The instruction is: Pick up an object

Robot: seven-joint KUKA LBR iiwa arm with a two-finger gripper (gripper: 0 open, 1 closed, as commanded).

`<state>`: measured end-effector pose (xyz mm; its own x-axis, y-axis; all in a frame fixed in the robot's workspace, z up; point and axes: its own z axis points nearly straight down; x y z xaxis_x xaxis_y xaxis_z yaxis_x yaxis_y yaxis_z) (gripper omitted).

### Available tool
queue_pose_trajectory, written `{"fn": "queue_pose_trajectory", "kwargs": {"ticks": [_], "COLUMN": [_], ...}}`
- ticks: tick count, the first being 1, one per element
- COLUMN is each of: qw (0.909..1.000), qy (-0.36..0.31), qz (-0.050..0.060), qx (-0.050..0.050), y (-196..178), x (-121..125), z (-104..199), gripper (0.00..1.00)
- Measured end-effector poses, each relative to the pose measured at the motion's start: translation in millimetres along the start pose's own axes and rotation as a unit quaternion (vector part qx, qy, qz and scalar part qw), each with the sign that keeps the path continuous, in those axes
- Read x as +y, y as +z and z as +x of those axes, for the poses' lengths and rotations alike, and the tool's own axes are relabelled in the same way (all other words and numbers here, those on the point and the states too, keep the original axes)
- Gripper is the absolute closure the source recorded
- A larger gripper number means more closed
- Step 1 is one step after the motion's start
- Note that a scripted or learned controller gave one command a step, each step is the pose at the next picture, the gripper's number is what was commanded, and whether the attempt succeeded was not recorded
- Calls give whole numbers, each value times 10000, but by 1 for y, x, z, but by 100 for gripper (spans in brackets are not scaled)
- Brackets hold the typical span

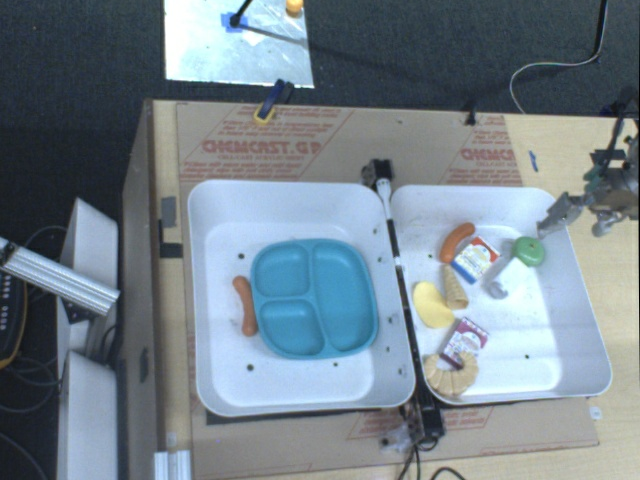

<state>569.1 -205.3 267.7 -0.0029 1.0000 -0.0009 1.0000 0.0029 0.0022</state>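
The bench is being covered by brown board with red lettering, and two white bins are being borne on it side by side. The left bin is being taken up mostly by a blue tray with three compartments, lying flat. A brown sausage is being seen just beside the tray's left edge, on the bin floor, lying lengthwise.

The right bin is being shared by several small things. A yellow slice is lying near the bin's left wall. A crinkled pastry is lying near the front left corner, with a red-and-white packet touching its upper edge. A blue-and-white carton is lying near the middle, with an orange sausage just beside its upper left. A tan cone is lying between the carton and the slice. A green ball is lying toward the right wall, and a small grey piece is lying just below and left of it.

The arm is being seen at the right edge, above the right bin's far right corner. The gripper is being held just above and right of the green ball, close to it; contact cannot be told. Nothing is being seen between its tips, and whether it is spread or pressed together cannot be told.
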Motion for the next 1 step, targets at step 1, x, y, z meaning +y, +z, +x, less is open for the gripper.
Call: {"fn": "queue_pose_trajectory", "kwargs": {"ticks": [1], "qw": [10000], "qy": [-7], "qz": [18], "qx": [12], "y": [111], "x": [36], "z": [42], "gripper": [0]}}
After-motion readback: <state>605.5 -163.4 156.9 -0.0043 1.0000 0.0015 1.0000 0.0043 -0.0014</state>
